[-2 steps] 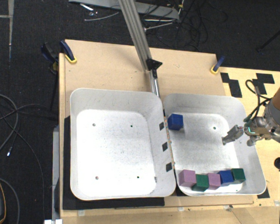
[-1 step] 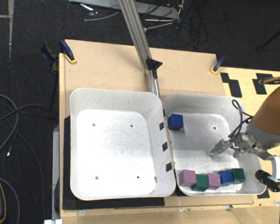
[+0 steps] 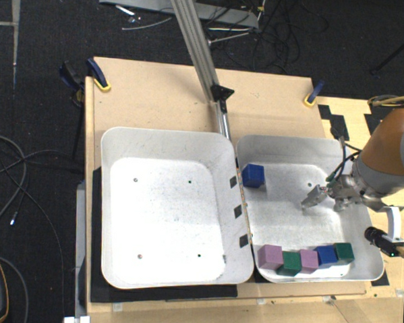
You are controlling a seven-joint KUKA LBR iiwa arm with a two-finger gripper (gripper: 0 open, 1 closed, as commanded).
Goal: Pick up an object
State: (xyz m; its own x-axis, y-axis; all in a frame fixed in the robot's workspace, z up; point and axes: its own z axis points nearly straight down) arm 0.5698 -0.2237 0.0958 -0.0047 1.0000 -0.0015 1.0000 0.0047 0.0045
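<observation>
So this looks like the approach stage of the pick, nothing grabbed yet as far as I can judge. The gripper (image 3: 316, 197) is hanging over the middle of the right bin (image 3: 284, 145), with the grey arm (image 3: 384, 160) coming in over that bin's right wall. Whether it's open or closed I honestly can't tell, that end of the arm is too small and blurry, and I see no block caught in it.

Candidates, all placed relative to the right bin: a lone blue block (image 3: 253, 175) sits near its upper left corner, well apart from everything else. Along the bin's lower edge there's a tight row: purple block (image 3: 270, 256), green block (image 3: 291, 262), second purple block (image 3: 309, 259), second blue block (image 3: 327, 254) and a dark green block (image 3: 344, 251), each touching or just beside its neighbour. The left bin (image 3: 113, 186) is next door, sharing the middle divide.

My guess for the next move: pick a target and drop straight onto it. The lone blue one seems the easy choice, since it has room all round it. The row is packed, so getting in between neighbours could be awkward.

Labels or writing: none I can read anywhere, not on the blocks, bins or tabletop (image 3: 158, 98).
</observation>
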